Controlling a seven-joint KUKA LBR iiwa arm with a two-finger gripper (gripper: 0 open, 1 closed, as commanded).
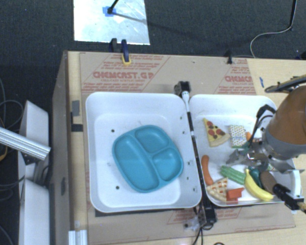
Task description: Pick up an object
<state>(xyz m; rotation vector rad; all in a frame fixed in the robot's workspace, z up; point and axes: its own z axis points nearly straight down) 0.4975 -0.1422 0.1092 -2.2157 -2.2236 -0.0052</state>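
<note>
Two shallow white bins sit side by side on the bench. The left bin point(99, 137) holds a blue divided plate point(147, 157), lying flat near its middle. The right bin point(222, 106) holds a scatter of toy food: a pizza slice point(214, 131) toward the back, a patterned cracker point(237, 135) just beside it, a red sausage point(207, 169) along the left wall, a green vegetable point(234, 175) near the middle, a yellow banana point(255, 185) at the front, a second pizza slice point(217, 189) and a small red piece point(234, 193) in the front corner. The arm point(293, 124) reaches over this bin, and its gripper point(247, 156) hangs just above the green vegetable; whether its fingers are spread or closed cannot be told, and nothing is seen between them.
</note>
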